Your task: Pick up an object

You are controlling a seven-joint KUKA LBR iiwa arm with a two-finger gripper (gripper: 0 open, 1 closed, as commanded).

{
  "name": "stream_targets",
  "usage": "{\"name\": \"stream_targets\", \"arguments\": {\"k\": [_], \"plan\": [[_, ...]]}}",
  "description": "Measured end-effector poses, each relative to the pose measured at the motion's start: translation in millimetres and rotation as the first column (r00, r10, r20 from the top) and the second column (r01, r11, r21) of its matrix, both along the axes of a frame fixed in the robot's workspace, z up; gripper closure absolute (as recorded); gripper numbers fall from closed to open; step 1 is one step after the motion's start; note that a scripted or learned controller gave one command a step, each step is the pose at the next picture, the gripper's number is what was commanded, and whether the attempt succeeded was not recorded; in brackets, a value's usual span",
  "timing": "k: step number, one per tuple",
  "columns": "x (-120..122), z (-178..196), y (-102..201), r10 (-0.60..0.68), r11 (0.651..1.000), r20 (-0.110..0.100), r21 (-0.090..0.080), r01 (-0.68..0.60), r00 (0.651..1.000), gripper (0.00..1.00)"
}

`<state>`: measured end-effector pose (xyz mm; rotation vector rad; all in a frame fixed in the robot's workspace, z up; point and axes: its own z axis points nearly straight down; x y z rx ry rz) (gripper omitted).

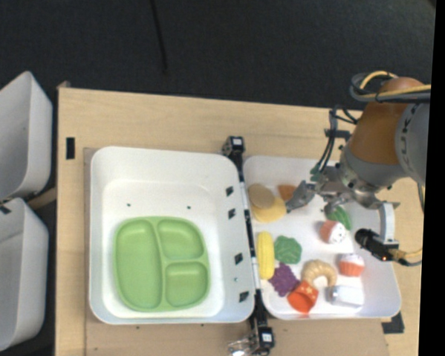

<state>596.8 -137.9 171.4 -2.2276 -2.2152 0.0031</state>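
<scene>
The claw (320,192) hangs low over the far part of the right bin (384,294); whether it is spread or pressed together, I cannot tell. Nothing shows between its tips. The nearest toy is the tan bread roll (266,202), lying just left of the claw, its long axis running roughly far to near. It looks smooth, rounded and pale yellow-brown, resting flat on the bin floor beside the divider, with a small orange piece (286,191) between it and the claw. The left bin (104,167) holds a green tray (161,262).
</scene>
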Motion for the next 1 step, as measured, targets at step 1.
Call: {"name": "stream_targets", "arguments": {"k": [1], "plan": [[7.7,-45.3,3.2,0.002,1.000,0.001,-0.001,-0.002,1.000,0.00]]}}
